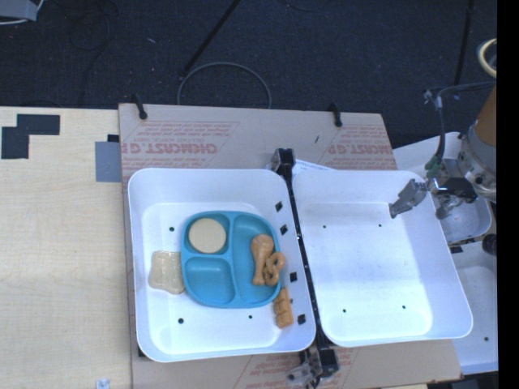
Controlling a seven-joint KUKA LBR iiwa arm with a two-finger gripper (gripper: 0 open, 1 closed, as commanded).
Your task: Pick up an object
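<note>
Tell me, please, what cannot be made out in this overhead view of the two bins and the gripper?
- Gripper: small and blurred over the right bin; finger state unreadable.
- Arm: cut off by the frame's right side.
- Tan pieces on the blue tray in the left bin: too small to identify.
- Pale item beside the tray: identity unclear.

Four food pieces for you, all in the left bin (154, 193).
Your blue tray (219, 286) holds a round cracker (207, 235) far-left and a pretzel (266, 259) right; a tan slice (167, 271) touches its left edge, a small brown piece (282, 308) lies near-right.
</note>
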